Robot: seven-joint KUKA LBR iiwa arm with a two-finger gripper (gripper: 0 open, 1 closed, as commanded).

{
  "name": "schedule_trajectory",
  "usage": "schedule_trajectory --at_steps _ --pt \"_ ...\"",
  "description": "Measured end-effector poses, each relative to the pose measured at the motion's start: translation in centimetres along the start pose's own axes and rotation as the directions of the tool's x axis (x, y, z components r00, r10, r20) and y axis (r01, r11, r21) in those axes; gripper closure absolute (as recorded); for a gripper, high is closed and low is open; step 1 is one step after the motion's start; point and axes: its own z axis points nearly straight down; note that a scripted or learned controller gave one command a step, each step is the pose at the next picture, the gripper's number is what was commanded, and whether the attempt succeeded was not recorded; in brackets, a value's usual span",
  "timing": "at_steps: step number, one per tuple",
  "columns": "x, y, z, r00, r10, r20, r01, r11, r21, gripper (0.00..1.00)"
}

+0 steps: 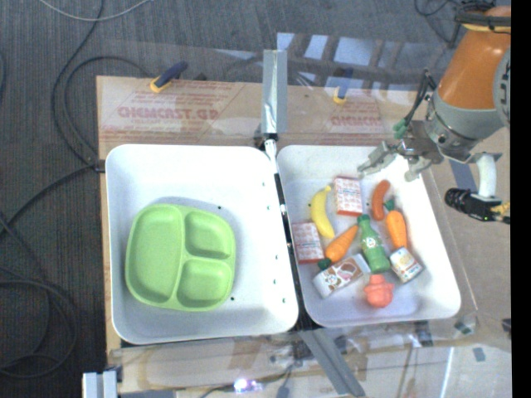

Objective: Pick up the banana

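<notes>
A yellow banana (321, 212) lies in the right bin (440, 297), near its left wall, beside a red-and-white packet (348, 196). My gripper (392, 161) hovers over the bin's far right part, up and to the right of the banana and well apart from it. Its fingers (371, 161) are spread open with nothing between them.
Also in the right bin lie two carrots (341, 244), a green bottle (372, 245), a sausage (380, 199), small cartons (340, 275) and a red piece (378, 292). The left bin (149, 164) holds a green sectioned plate (181, 256).
</notes>
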Motion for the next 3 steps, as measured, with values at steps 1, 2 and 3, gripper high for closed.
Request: schedule_trajectory --at_steps 1,2,3 --pt "3.3 -2.2 -12.3 0.997 0.077 0.003 -0.077 0.997 -0.002 0.0" --pt "8.9 -2.1 -2.8 0.998 -0.071 0.001 0.071 0.998 0.0 0.0" --pt "7.6 -1.5 5.3 0.97 -0.243 0.0 0.243 0.97 0.0 0.0"
